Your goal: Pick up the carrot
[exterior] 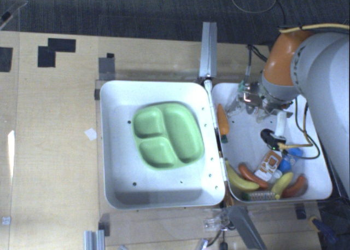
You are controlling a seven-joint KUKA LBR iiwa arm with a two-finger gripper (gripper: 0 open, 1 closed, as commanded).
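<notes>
Carrot [222, 121] lies against the left wall of the right bin [322, 189]; our jaws [257, 103] hang near it, grip unclear, so we should come down along its length

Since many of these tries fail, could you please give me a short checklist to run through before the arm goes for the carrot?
1. Carrot located: ok. The carrot lies in the right bin, against its left wall.
2. Carrot free of clutter: ok. The bananas, sausage and other items are piled at the near end, apart from it.
3. Gripper over carrot: not ok. The gripper is to the right of the carrot, near the bin's far end.
4. Finger opening: cannot tell.
5. Room beside the carrot: not ok, probably. It hugs the wall, so one finger may hit it.
6. Green tray clear of the path: ok, in the left bin.
</notes>
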